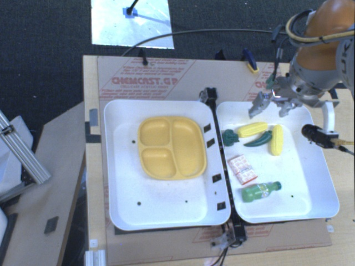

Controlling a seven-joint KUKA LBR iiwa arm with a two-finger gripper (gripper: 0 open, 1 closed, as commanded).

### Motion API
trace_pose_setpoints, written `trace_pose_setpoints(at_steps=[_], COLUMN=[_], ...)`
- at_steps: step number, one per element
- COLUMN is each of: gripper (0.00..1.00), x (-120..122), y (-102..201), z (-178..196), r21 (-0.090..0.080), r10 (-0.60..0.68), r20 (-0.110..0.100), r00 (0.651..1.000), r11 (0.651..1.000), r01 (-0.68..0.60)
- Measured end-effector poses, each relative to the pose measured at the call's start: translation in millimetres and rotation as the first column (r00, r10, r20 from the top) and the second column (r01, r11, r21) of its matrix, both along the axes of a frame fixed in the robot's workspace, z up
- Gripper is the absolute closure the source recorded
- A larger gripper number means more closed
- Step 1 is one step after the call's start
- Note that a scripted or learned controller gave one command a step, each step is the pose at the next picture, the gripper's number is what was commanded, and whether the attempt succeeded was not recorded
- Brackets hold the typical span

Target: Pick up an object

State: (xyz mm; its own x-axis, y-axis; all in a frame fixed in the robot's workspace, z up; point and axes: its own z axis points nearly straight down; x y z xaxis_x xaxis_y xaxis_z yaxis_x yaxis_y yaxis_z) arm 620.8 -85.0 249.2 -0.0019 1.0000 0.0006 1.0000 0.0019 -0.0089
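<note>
Above the far edge of the right bin [319,165] the tool [273,108] hangs, with its two grey fingers [257,107] spread apart and nothing between them. Just below the tool, inside this bin, a yellow corn cob [252,129] lies almost flat. Beside it, a little more toward the arm's side, a second yellow corn cob [276,139] lies upright in the view, and a dark green pepper [258,139] rests between the two, touching or almost touching both. To the left of the tool and lower, a small green leafy piece [229,136] sits near the divider of the bins. Further below the tool there is a red and white packet [243,169], and well below it a green bottle [260,190] lies on its side. Far to the left of the tool, the left bin [119,204] holds a yellow divided plate [169,147]. Both bins stand on the counter [138,73].
</note>
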Motion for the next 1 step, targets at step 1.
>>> trace_pose_setpoints(at_steps=[1], gripper=[0.0], x=[2.1], y=[0.3], z=[6.1], r21=[-0.001], r10=[0.002], r20=[0.011], r00=[1.0], r11=[1.0], r01=[-0.002])
